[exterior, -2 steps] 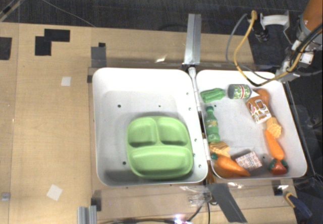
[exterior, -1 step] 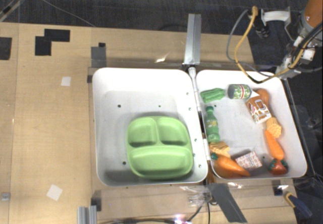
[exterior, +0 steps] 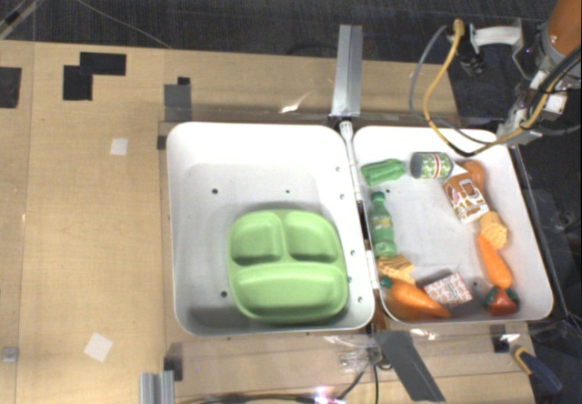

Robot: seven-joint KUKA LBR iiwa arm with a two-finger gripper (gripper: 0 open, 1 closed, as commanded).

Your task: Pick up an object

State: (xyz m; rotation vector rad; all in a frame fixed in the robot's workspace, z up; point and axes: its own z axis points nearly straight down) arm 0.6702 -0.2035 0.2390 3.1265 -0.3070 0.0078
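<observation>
Objects to pick: a cluster of small items is seen in the right bin (exterior: 532, 238), none of them lifted.
Green pickle-like piece (exterior: 382, 171): laid near the bin's far left corner, just beside a small can (exterior: 430, 165) with a green lid, which lies on its side.
Green bottle (exterior: 380, 223): laid along the left wall of the right bin, below the pickle-like piece.
Small carton (exterior: 466, 197): orange and white, placed right of the can, with an orange shape touching its far end.
Carrot (exterior: 494, 261): set along the right side, with a yellow waffle-patterned piece (exterior: 493, 229) at its upper end and a red piece (exterior: 502, 301) at its lower end.
Second carrot (exterior: 414, 298): laid in the near left corner, beside a small printed packet (exterior: 448, 287).
Left bin (exterior: 195, 166): a green divided tray (exterior: 287, 263) is held in it, toward the near right part.
Arm (exterior: 556, 38): seen at the upper right, beyond the far right corner of the right bin, with yellow and grey cables (exterior: 446, 93) looped beside it.
Gripper: whether it is released or clenched cannot be told; nothing is seen held.
</observation>
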